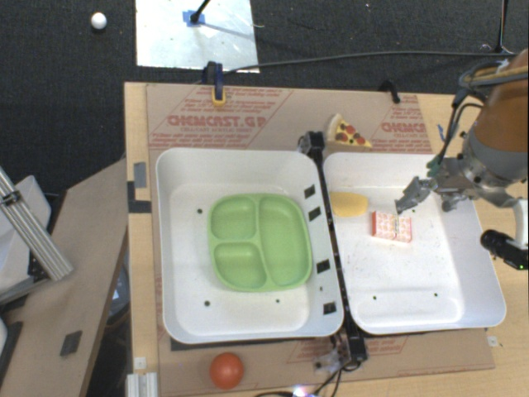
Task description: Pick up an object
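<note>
Pink block (392, 226) sits just left of the gripper (407, 203), finger spread unclear, nothing visibly held; centre over it before descending.

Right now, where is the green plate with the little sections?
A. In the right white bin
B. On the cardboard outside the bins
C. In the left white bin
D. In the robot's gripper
C. The green plate lies flat in the middle of the left white bin, while the gripper is over the right white bin, near a pink and white packet.
</note>
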`<move>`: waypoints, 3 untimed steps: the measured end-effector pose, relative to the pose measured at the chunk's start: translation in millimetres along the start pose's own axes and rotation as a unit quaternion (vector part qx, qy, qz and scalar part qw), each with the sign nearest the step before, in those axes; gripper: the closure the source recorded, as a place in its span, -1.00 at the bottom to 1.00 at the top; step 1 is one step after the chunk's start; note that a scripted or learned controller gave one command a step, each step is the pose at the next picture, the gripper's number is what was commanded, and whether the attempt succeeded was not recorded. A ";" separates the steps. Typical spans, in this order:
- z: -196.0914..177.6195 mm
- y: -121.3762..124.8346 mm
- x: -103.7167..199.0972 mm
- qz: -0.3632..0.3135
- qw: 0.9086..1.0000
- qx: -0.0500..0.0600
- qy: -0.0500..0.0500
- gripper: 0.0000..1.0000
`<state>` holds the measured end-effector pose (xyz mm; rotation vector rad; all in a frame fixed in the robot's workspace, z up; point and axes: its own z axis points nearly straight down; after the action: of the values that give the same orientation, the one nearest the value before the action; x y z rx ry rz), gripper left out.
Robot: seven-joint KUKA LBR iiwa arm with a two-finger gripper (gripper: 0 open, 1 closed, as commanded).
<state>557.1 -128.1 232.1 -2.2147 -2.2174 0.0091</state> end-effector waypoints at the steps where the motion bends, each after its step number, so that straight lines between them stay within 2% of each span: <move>1: -5.9 2.3 0.1 -0.001 1.000 -0.005 -0.001 -1.00; 2: 37.3 8.7 0.7 0.000 1.000 -0.004 -0.001 -1.00; 3: 99.5 5.3 3.4 0.000 1.000 -0.003 0.000 -1.00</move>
<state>561.5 -124.6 132.5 -2.2179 -2.2208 0.0027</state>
